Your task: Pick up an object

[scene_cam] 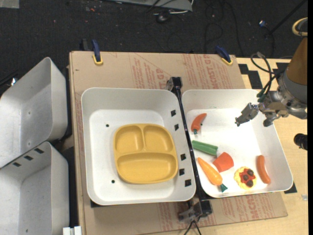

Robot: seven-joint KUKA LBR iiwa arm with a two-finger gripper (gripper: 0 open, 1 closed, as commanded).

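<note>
The arm [297,77] reached in from the right and hung over the upper right part of the right bin [222,98]. Its gripper [255,115] pointed left and slightly down, with one dark finger [244,115] stretched toward the middle of the bin and the other finger [268,121] set well apart from it. The fingers stood wide, with nothing between them.

The toy foods lay lower and further left in that bin, none of them touching the gripper. A small orange-red pepper [197,122] sat near the divider between the bins, in the upper left of the bin floor. Below it lay a green cucumber [204,147], angled across the floor. Just beside the cucumber's right end was a red-orange wedge [223,161], and to the left of the wedge a carrot [211,173] with a green tip lay on a slant toward the bin's near edge. Near the front right corner were a round yellow piece with dark toppings [245,176] and, just right of it, a sausage [263,169] lying roughly upright along the bin wall.

The left bin [95,146] held a yellow divided plate [145,152] with three compartments, lying flat near its middle. Both bins rested on a brown board [142,70] on the tabletop.
</note>
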